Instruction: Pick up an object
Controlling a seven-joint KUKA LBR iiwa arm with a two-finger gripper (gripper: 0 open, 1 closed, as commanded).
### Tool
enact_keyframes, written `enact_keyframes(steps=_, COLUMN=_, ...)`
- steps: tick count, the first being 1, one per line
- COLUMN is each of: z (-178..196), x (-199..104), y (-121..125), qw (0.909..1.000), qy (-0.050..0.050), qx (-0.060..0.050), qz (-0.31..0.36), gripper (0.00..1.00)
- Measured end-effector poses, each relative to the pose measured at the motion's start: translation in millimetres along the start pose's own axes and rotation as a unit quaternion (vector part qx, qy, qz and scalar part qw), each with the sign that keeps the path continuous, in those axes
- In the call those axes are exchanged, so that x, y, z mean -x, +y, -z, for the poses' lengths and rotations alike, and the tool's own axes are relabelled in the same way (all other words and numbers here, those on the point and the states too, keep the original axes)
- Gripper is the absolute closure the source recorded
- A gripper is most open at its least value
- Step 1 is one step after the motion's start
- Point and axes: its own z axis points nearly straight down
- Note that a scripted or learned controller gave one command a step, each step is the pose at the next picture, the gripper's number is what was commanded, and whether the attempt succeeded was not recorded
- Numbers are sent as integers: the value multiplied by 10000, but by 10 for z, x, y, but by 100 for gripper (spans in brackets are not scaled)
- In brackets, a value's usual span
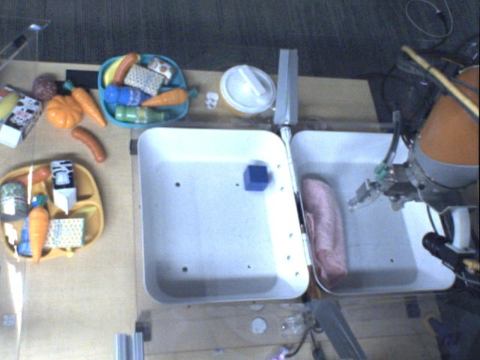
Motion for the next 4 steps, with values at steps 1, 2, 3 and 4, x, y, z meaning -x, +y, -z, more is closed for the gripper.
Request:
enact_keyframes(steps=1, z=-1233, x=-185, y=375, qw=9984, qy=-13, qx=89, qz=560, gripper=0)
enact_keyframes(steps=2, z=-1123, x=-205, y=391, qw=9983, qy=0, qx=104, qz=571, gripper=100)
enact_keyframes(steps=3, z=189, x=-601, y=784, qw=9988, qy=-5, qx=20, qz=496, gripper=100)
enact_keyframes(steps=4, z=304, x=-1189, y=1057, qw=9969, qy=-4, qx=10, qz=-788, gripper=100)
